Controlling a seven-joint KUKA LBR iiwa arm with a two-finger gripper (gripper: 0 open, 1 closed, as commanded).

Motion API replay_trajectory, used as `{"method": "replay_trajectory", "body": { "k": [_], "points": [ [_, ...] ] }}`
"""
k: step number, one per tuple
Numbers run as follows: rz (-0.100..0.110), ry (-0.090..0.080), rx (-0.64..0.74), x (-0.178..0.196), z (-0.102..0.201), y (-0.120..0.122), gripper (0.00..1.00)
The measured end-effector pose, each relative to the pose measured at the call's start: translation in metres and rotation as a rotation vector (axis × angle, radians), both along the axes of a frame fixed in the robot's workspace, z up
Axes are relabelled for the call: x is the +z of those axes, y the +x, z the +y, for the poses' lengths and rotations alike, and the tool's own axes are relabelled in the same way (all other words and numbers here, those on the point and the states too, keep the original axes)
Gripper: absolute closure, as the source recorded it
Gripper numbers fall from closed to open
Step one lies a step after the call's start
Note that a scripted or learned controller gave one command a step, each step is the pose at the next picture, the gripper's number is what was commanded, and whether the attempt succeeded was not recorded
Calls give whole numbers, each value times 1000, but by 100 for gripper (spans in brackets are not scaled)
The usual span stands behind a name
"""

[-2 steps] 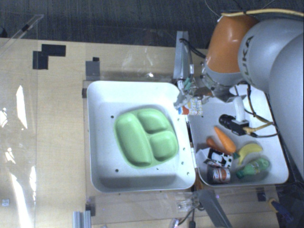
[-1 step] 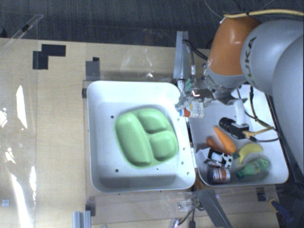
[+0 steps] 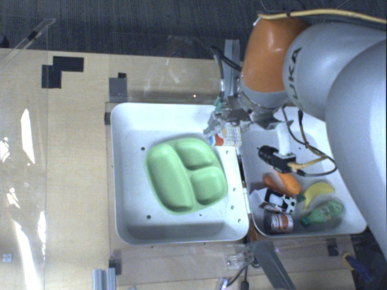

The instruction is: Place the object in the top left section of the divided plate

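gripper (image 3: 227, 124) stands over the upper right corner of the left bin (image 3: 130, 210), close to the wall shared with the right bin (image 3: 314, 141). a small red, white and blue object (image 3: 225, 139) shows directly beneath it, just beside the plate's upper right rim. whether the gripper is clenched on this object or released cannot be told from this angle. the green divided plate (image 3: 172, 183) lies near the middle of the left bin, turned at a slant, all three sections bare. the long section runs down its left side and two smaller ones sit to the right, one above the other. judgement: the carry is well along and placement is not yet done. recommendation: move left and slightly toward the near side until squarely over the intended section, clear the raised dividers, lower close to the plate floor, and only then release, since a high drop may bounce the object across a ridge. carrot (image 3: 284, 183), banana (image 3: 318, 191) and can (image 3: 279, 223) lie in the right bin, well apart from the work.
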State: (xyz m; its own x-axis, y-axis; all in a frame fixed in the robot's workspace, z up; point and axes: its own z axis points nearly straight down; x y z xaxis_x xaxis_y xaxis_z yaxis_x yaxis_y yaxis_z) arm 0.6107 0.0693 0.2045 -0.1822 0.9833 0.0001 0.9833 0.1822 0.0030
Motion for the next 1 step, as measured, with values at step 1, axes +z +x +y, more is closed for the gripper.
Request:
{"method": "replay_trajectory", "body": {
  "k": [1],
  "points": [
    [2, -1, 58, -22, 4, -22, 100]
  ]
}}
